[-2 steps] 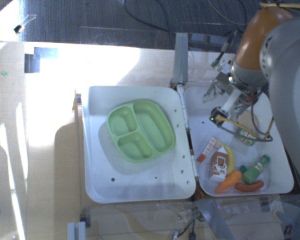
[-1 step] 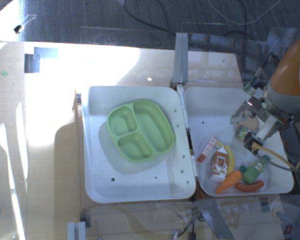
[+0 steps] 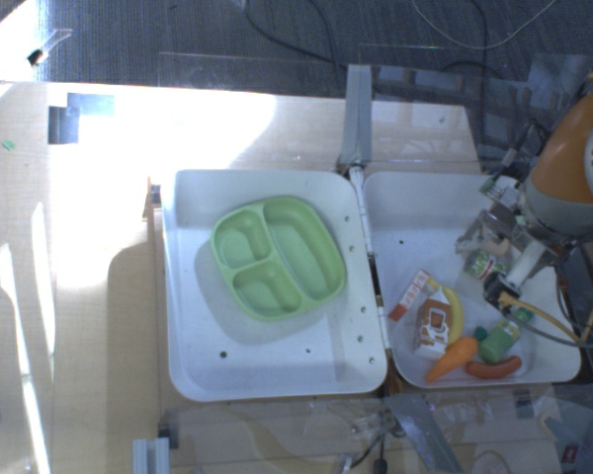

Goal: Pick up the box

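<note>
The box (image 3: pixel 430 320), a small white carton with orange, red and brown print, lies in the right bin (image 3: pixel 415 215) near its front left. It leans against a banana (image 3: pixel 456 310). My gripper (image 3: pixel 484 237) hangs over the right side of that bin, up and to the right of the box and apart from it. A small green and white object (image 3: pixel 484 264) sits right beneath the gripper; whether it is held is unclear.
A carrot (image 3: pixel 453 356), a green bottle (image 3: pixel 497 340) and a red sausage-like item (image 3: pixel 494 367) crowd the bin's front right corner beside the box. The left bin (image 3: pixel 193 294) holds a green divided plate (image 3: pixel 278 256). Cables trail from the wrist over the right rim.
</note>
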Robot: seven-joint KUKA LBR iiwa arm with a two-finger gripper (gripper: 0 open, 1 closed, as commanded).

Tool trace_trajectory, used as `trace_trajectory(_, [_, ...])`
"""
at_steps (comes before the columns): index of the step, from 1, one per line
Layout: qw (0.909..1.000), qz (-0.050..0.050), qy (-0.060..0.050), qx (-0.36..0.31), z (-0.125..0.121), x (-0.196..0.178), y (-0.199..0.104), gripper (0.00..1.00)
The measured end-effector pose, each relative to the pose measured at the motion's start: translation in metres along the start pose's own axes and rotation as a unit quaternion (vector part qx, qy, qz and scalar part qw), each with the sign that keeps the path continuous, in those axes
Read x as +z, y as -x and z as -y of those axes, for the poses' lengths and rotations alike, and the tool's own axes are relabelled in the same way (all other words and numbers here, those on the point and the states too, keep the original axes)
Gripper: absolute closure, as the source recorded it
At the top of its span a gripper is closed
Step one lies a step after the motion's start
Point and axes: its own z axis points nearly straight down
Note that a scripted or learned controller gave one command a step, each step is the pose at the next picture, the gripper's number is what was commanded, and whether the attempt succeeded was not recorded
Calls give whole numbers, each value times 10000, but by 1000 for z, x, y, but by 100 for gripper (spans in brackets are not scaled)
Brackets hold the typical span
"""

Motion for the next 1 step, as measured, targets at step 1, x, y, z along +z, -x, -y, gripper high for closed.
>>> trace_trajectory(1, [9983, -29, 43, -581, 39, 77, 0, 0])
